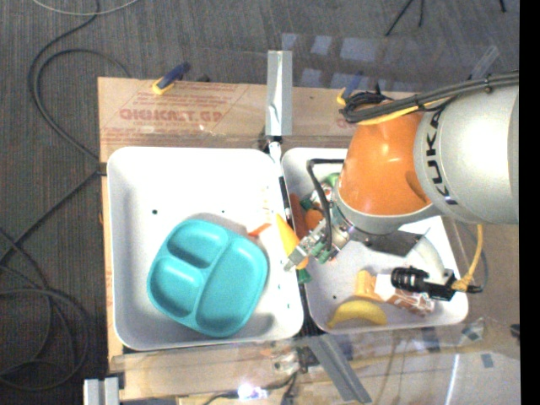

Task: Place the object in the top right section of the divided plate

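Arm [422, 159], carrot [287, 234] apparently angled down-right

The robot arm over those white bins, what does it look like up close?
The arm is bulky, with a smooth silver-grey shell bearing black KUKA lettering and a wide orange band above the wrist. Black cables run along its top. Its tool is small, metallic and greenish.

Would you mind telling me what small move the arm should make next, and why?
Probably a short move left, toward the teal divided plastic plate in the left white bin. The gripper sits over the wall between the bins, with a yellow-orange object beside its tip; a grasp is unclear.
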Available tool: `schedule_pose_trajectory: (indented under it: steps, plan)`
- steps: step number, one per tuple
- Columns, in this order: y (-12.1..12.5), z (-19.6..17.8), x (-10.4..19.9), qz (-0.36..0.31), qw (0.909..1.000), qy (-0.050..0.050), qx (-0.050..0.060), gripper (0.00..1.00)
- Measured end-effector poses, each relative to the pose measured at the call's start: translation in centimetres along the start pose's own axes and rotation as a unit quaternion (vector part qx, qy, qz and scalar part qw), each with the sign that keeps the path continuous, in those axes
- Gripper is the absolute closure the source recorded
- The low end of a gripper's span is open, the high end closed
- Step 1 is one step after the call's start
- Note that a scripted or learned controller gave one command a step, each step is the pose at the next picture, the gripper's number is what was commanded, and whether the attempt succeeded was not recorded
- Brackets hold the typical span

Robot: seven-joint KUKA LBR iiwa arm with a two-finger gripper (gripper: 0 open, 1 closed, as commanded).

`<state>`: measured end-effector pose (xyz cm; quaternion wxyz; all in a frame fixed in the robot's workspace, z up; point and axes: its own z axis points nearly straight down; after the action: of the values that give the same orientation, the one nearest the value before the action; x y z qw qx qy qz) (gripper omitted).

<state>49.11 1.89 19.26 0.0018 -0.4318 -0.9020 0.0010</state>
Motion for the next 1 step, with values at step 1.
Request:
schedule_pose_trajectory:
  steps: [1]
  plan:
    - [2.20,-4.58,3.79,-0.014,0.9999,-0.001,0.000,1.00]
